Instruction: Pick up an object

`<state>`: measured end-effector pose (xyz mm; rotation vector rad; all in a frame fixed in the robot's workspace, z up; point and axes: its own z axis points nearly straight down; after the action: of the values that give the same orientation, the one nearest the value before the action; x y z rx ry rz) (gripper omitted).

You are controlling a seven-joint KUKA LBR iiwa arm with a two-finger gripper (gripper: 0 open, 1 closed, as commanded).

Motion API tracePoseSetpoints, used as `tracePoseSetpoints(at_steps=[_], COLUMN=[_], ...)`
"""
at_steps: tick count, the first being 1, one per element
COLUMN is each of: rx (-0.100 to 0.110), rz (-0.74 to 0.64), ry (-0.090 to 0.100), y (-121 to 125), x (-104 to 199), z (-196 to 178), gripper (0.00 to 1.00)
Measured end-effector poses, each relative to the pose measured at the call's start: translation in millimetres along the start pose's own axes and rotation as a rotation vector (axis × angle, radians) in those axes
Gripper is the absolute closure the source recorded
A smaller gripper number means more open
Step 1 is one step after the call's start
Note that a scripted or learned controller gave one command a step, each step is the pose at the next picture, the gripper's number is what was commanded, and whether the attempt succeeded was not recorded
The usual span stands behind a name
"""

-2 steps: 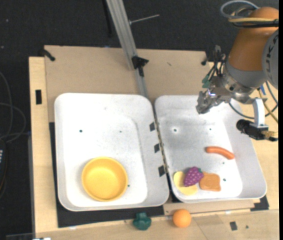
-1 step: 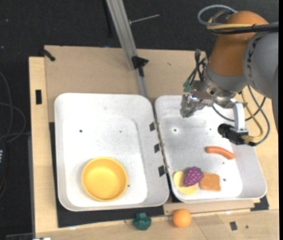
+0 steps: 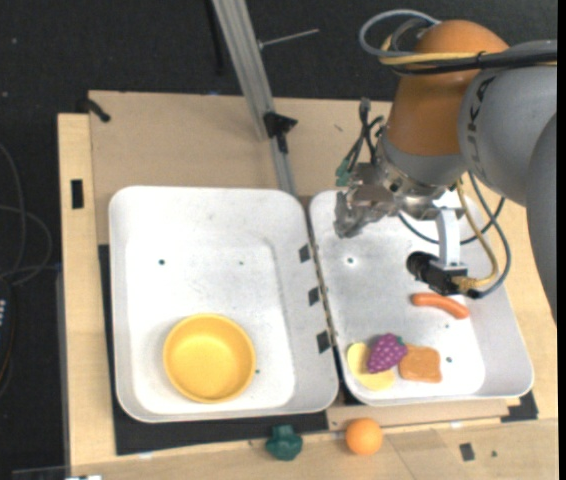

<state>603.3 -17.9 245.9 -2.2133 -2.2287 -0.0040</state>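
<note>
Presently the pincer [image 3: 351, 218] hangs over the far left corner of the right-hand shallow white bin [image 3: 493, 378]; whether it is open or closed cannot be told. Toward that bin's near edge lie a slim orange carrot [image 3: 441, 305], purple grape cluster [image 3: 387, 351], yellow slice [image 3: 366, 365] and orange wedge [image 3: 422, 365]. Left of that bin, a yellow bowl [image 3: 209, 357] sits in the neighbouring bin [image 3: 143, 228].

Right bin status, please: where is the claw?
Claw above right bin, upper left corner. Carrot, grapes lie untouched. Nothing blocking.
</note>
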Motion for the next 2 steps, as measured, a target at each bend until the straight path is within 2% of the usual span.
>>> tracePoseSetpoints(at_steps=[1,2], rx=[-0.002,0.002], rz=[-0.001,0.001], ry=[0.000,-0.001], y=[-2.9,-16.8], x=[52.3,97.3], z=[-8.6,2.9], gripper=[1.00,1.00])
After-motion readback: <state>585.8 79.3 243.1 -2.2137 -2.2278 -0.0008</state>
